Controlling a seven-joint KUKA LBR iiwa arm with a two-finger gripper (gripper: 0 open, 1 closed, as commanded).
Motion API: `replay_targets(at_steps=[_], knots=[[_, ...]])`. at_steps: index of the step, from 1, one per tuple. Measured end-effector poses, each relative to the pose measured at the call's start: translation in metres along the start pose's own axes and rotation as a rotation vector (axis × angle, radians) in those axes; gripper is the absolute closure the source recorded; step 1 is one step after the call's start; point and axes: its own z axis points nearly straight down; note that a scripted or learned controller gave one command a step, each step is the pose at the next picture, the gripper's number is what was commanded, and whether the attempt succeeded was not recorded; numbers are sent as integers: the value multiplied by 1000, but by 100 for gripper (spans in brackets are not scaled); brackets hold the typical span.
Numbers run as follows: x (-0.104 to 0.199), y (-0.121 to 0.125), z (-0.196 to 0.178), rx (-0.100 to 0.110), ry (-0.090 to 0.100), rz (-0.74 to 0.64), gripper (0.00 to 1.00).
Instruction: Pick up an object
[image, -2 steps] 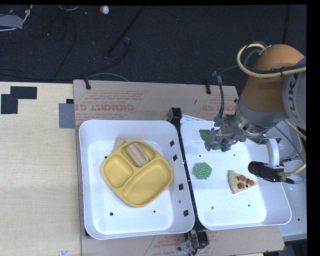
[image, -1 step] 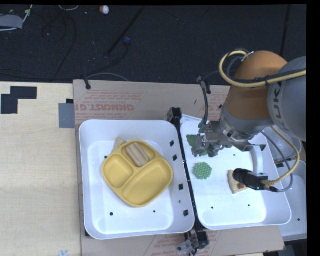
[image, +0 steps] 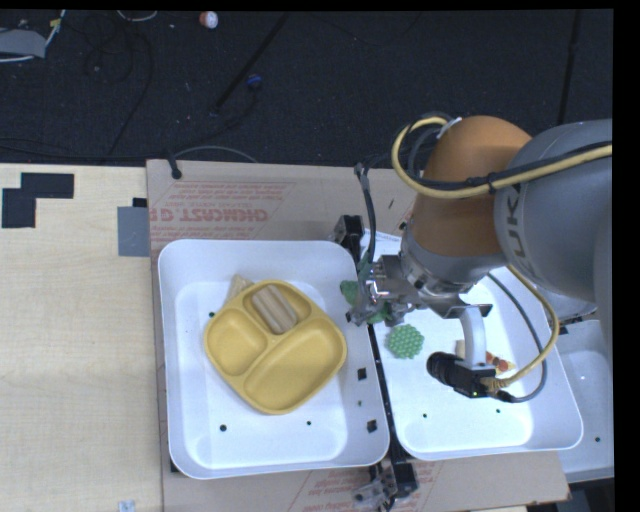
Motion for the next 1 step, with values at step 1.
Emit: replay_targets(at_steps=[1], knots=[[46,-27,-4,0,0,-1,100]])
